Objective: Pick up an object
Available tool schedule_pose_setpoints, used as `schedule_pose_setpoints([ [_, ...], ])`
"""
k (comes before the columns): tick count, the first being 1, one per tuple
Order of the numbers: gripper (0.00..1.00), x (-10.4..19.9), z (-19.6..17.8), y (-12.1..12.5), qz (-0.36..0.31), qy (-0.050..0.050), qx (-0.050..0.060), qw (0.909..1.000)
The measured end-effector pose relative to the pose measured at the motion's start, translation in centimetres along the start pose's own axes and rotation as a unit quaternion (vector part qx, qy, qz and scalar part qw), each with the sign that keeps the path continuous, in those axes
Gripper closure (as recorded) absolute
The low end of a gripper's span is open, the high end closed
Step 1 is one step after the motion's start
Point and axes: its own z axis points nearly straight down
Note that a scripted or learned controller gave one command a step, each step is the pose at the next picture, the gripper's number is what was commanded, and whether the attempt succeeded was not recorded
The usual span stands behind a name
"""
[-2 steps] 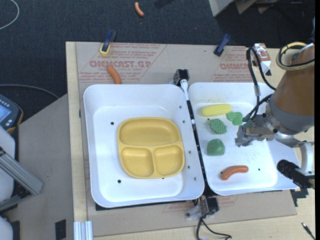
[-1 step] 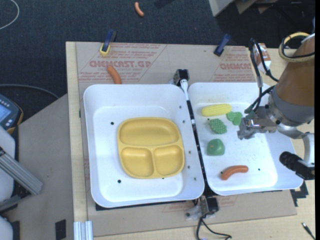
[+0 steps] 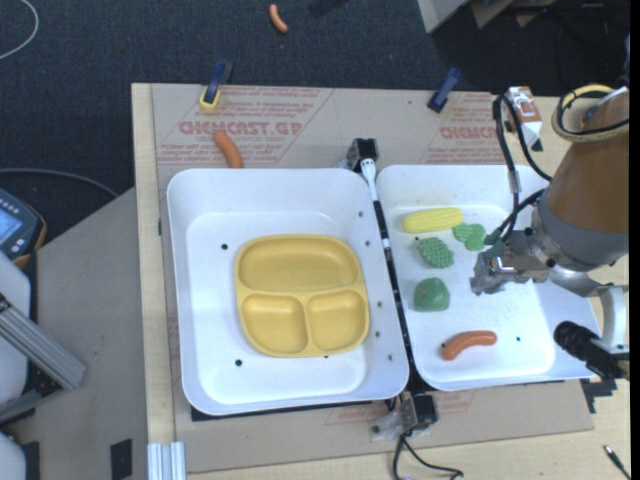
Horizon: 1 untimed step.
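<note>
Could easily close on nothing here, with toy food scattered loosely across the right bin (image 3: 560, 368) and nothing right under the gripper (image 3: 487, 271). Can't tell how the gripper is set. Closest targets: green pepper (image 3: 431, 294) just left, sausage (image 3: 468, 343) below, corn cob (image 3: 432, 220) and leafy greens (image 3: 436, 253) further up-left.

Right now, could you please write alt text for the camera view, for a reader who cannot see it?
A grey and orange robot arm's gripper hovers over the right white bin, which holds a corn cob, three green toys and a sausage. The left bin holds a yellow divided plate; another sausage lies on the board behind it.
</note>
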Motion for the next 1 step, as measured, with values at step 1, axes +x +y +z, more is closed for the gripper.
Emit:
schedule_pose_setpoints([
  [1, 1.00, 0.44, -0.06, 1.92, -0.001, -0.001, -0.003, 1.0000],
])
